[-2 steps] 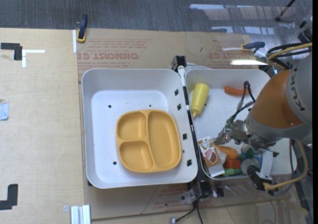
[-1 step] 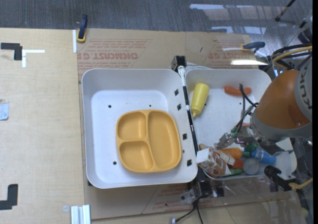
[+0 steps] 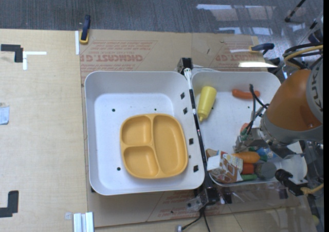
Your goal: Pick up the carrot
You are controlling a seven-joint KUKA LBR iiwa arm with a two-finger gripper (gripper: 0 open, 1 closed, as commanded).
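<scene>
- At the near edge of the right bin [image 3: 222, 123], a crumpled snack packet [image 3: 229, 166] lay in a cluster of small items.
- The carrot [image 3: 248, 157] lay in that cluster, just beside the packet and right under the arm's wrist.
- The gripper [image 3: 252, 141] hung low over the cluster, above the carrot; whether it was wide, narrow or holding anything could not be told, as the wrist hid it.
- A yellow divided plate [image 3: 153, 145] sat in the left bin [image 3: 97, 123].
- The arm's orange band [image 3: 297, 103] loomed over the right bin's right side.
- Farther back, a yellow bottle [image 3: 206, 102] lay against the left wall of the right bin.
- An orange-red sausage-shaped item [image 3: 241, 93] lay near the far wall, well apart from the carrot.
</scene>
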